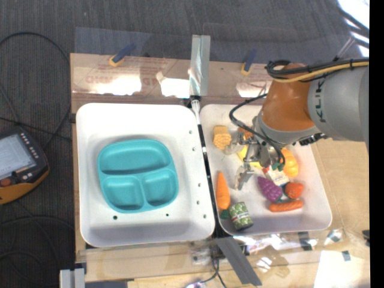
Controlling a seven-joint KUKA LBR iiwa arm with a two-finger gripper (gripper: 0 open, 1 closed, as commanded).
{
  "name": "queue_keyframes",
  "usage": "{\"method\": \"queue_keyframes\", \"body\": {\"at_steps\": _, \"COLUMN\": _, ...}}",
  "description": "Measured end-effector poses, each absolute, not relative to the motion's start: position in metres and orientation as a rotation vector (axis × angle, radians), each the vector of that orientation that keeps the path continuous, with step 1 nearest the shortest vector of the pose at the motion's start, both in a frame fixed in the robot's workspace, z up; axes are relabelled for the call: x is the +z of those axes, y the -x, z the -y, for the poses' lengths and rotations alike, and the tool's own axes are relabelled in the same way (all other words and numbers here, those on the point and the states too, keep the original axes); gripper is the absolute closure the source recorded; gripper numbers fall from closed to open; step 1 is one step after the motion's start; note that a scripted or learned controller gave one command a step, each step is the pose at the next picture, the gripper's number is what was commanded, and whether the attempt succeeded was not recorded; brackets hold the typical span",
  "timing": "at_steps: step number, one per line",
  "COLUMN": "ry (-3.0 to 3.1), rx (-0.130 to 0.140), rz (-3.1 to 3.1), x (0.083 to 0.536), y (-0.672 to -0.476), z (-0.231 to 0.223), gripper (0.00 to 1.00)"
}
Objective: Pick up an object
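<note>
My arm [324, 104] reaches in from right, wrist down; gripper [251, 171] spread wide over right bin [312, 221], holding nothing.

Left bin [90, 131]: your teal tray [138, 174]. Right bin [321, 212]: your gripper [252, 170] among corn [222, 139], carrot [222, 189], can [239, 215], grapes [270, 189], strawberry [294, 189], chili [285, 206].

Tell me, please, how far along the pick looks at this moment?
Done: the gripper is down in the right bin, among the toy food. In hand: nothing visibly; the carrot, purple grapes and green can all lie on the bin floor. Left: closing on one item and lifting it.
</note>
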State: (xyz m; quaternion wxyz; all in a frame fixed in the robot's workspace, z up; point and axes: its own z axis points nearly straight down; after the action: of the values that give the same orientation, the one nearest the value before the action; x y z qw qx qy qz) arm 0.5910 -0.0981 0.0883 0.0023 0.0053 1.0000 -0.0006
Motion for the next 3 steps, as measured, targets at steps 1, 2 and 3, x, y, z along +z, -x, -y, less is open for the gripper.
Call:
{"method": "queue_keyframes", "body": {"at_steps": 1, "ry": -0.016, "rx": -0.007, "rz": -3.131, "x": 0.0964, "y": -0.5936, "z": 0.0978, "gripper": 1.0}}
{"method": "queue_keyframes", "body": {"at_steps": 2, "ry": -0.016, "rx": -0.006, "rz": -3.131, "x": 0.0963, "y": -0.5935, "z": 0.0976, "gripper": 0.0}}
{"method": "queue_keyframes", "body": {"at_steps": 3, "ry": -0.016, "rx": -0.009, "rz": -3.134, "x": 0.1017, "y": -0.5936, "z": 0.0974, "gripper": 1.0}}
